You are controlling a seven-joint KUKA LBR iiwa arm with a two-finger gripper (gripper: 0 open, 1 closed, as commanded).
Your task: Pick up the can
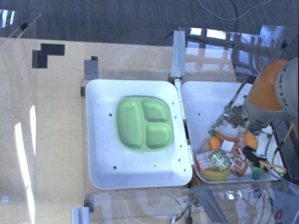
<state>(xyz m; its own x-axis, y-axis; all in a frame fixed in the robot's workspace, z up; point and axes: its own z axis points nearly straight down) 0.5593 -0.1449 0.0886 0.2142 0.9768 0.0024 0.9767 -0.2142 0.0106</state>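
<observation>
Arm positioned over the right bin [205,97], beside the green tray [143,123].

The gripper [227,120] hangs right of the green tray, above the clutter; its clench state cannot be determined. No item among the clutter is identifiable as the can.

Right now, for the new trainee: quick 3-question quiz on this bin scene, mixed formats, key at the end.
1. True or false: the green divided tray lies in the left bin.
2. Multiple choice: where does the banana lie in the right bin?
A. far edge
B. near edge
C. on the green divided tray
3. Fill in: the arm's orange band hangs over the ____ bin.

Key: 1 true; 2 B; 3 right. Note for the trainee: the clutter is packed in the near half of the right bin, and a can cannot be told apart there at this resolution.
</observation>
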